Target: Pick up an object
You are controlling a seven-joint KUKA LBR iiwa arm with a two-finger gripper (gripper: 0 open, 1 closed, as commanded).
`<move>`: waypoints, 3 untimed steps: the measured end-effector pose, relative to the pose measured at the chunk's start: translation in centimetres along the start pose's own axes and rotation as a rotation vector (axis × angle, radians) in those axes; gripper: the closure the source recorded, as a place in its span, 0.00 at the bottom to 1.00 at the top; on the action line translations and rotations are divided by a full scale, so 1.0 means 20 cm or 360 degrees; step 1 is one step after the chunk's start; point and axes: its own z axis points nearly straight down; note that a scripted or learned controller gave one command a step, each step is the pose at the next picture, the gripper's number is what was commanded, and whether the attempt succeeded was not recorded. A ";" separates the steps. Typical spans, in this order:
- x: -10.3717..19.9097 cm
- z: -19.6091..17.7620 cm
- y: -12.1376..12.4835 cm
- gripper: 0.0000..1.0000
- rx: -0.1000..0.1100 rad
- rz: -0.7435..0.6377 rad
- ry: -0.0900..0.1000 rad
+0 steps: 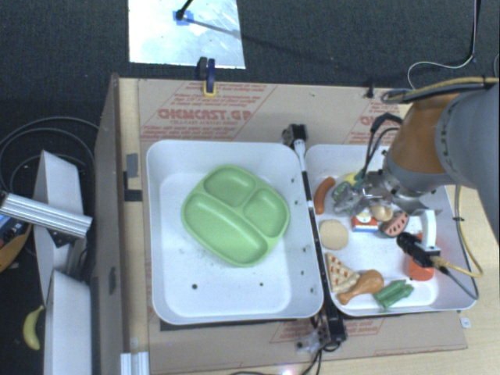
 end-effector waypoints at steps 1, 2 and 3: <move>-0.09 0.06 0.34 0.00 0.0141 -0.0022 0.0012; 0.00 0.04 0.09 0.00 0.0037 0.0004 0.0009; 0.00 -0.03 0.12 1.00 0.0023 0.0000 0.0007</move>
